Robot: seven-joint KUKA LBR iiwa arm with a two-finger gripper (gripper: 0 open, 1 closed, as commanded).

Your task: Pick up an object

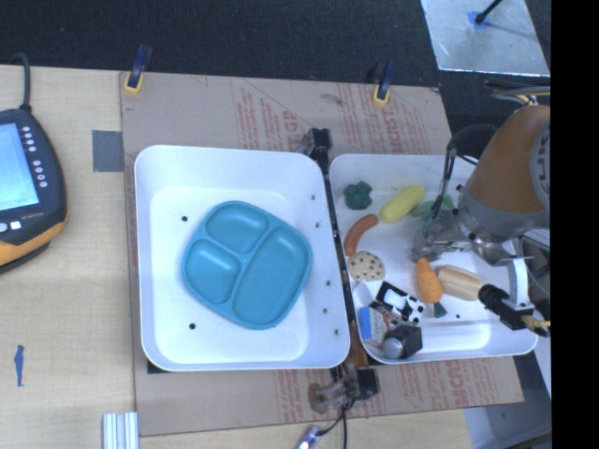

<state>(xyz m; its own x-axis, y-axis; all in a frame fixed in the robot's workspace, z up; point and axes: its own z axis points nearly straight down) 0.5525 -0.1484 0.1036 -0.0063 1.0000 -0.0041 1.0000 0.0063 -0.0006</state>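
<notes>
Camera view looking down: two white bins sitting side by side on the bench, and they couldn't be more different. Left bin (150,251) has exactly one thing in it, a blue divided plate (247,264) with three compartments, lying flat about in the middle.

Right bin (487,344) is the busy one. By my count: one dark green lump (357,195) near the far left corner, one yellow corn cob (401,203) just right of it, one sausage (359,233) by the left wall, one speckled cookie (366,267) below that, one carrot (429,281), one bread roll (459,282) touching the carrot's right side, plus a black-and-white toy (397,301), a blue piece (366,323) and a dark round thing (397,345) bunched in the near left corner.

Gripper (433,245) is down inside the right bin, just above the carrot's top end and beside the corn. Honestly can't tell how its jaws are set from this angle, too murky.
</notes>
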